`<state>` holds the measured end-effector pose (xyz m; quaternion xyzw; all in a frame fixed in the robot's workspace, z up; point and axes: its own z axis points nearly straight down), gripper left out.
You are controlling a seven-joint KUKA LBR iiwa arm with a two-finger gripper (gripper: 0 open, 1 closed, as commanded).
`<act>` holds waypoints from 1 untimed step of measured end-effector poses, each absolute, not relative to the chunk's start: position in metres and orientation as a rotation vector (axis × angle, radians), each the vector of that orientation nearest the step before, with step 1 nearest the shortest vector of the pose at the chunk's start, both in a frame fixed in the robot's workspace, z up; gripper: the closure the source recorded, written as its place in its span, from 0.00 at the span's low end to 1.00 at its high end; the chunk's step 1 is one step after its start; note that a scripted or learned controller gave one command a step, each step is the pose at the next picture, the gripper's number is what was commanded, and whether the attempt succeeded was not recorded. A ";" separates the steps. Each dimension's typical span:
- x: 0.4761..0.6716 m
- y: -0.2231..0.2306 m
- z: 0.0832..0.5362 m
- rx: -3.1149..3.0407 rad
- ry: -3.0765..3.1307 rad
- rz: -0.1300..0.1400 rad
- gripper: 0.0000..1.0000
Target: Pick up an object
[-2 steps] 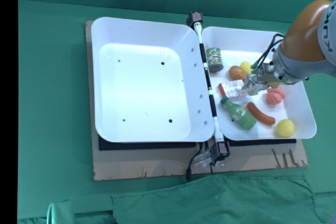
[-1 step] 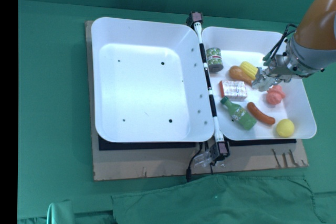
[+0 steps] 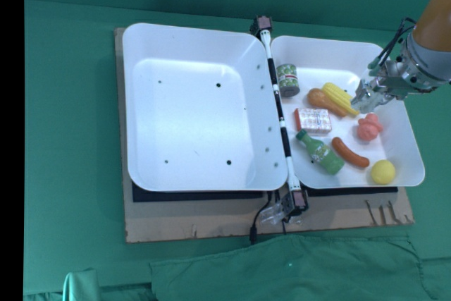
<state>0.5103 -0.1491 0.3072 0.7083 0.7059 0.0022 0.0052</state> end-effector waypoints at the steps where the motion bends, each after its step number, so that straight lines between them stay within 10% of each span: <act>1: 0.514 -0.147 0.372 2.216 2.211 0.009 1.00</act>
